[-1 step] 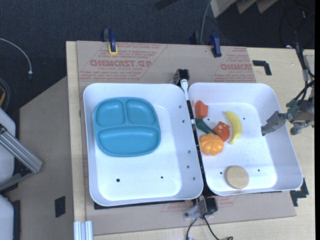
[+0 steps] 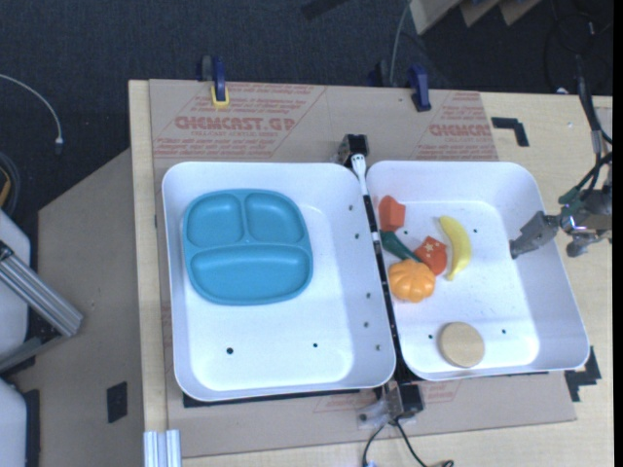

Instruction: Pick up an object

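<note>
Gripper [image 2: 528, 235] is sitting over the right-hand side of the right bin [image 2: 545, 305], just inside its rim. From this angle I honestly can't tell whether it's open or clamped shut (it's a small grey blob at the edge of the shot). Nothing is visibly in its grasp.

All the pickable stuff is to the gripper's left, toward the middle of the bench:
- the yellow banana [image 2: 456, 244] is the closest item, near the gripper but clearly apart from it, with bare white bin floor between them
- the red piece [image 2: 433, 254] is right past the banana and touching its far side
- the green piece [image 2: 397, 244] lies further on, near the bin's wall by the divide
- the orange-red chunk [image 2: 391, 212] is just above the green one in the picture
- the orange round fruit [image 2: 412, 281] is below the red piece, more or less touching it
- the tan round disc [image 2: 460, 344] sits on its own, well apart from the gripper and toward the front rim

Way beyond all that, in the left bin [image 2: 282, 358], there's a blue divided plate [image 2: 248, 246] lying flat.

Both bins rest on a brown sheet [image 2: 292, 115] with red lettering, pinned at the back by two blue clamps [image 2: 216, 74].
</note>
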`<state>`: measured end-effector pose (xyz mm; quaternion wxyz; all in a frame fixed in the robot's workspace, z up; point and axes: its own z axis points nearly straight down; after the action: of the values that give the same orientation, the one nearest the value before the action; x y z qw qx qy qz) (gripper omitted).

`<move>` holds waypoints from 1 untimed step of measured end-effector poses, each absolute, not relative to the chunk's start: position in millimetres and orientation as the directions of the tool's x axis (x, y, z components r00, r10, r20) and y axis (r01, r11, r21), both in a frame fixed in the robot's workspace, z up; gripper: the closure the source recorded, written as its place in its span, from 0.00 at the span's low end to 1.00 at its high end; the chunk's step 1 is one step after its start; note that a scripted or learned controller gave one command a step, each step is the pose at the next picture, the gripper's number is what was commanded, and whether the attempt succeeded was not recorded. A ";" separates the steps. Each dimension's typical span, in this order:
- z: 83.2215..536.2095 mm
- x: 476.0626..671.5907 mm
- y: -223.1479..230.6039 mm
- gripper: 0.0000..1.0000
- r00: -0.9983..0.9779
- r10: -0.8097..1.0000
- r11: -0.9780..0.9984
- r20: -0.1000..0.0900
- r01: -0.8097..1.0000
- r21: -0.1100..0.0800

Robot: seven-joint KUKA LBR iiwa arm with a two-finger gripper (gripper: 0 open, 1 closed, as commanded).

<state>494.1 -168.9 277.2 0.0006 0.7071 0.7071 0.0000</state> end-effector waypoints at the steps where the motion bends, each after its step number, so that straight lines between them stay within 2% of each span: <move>1: 224.5 493.9 -179.0 0.00 0.001 1.000 -0.001 0.002 1.000 -0.005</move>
<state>493.9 -179.0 224.5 -0.0026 0.7075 0.7067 -0.0011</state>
